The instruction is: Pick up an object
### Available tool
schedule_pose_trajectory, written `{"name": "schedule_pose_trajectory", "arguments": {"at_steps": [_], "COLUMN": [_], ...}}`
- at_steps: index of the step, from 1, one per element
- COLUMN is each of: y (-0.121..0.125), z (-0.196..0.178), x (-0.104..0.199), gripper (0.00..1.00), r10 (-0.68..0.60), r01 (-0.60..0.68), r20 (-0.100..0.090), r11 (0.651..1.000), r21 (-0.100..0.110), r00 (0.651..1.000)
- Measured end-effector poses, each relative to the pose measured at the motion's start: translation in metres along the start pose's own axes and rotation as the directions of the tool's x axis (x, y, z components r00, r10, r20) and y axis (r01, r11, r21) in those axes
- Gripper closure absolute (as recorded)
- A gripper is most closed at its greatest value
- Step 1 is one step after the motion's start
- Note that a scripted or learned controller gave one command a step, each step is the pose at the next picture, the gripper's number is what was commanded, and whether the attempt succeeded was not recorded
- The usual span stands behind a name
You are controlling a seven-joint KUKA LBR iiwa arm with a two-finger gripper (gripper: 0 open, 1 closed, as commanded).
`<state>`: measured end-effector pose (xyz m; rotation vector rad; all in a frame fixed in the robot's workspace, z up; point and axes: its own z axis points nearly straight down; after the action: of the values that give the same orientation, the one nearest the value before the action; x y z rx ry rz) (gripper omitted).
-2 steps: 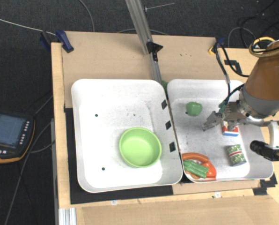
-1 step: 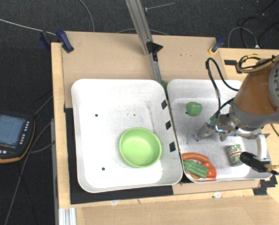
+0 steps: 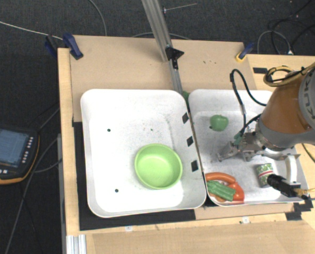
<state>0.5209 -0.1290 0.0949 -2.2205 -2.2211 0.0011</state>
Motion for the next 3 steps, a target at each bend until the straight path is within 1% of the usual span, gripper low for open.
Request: {"name": "schedule_pose_trajectory", "arguments": {"at_steps": [1,2,3], "y": [0.001,-0.003,-0.002], "z": [-0.011,-0.072,-0.121], "x": [0.0,0.0,0.0], "gripper": [1.0,1.0,1.0], "r10": [0.0,0.0,0.0], "r01": [0.0,0.0,0.0], "r20": [0.0,0.001,0.001], "r11": [1.0,1.0,1.0], "r21": [-0.002,-0.005,-0.006], "r00": [1.0,1.0,1.0]}}
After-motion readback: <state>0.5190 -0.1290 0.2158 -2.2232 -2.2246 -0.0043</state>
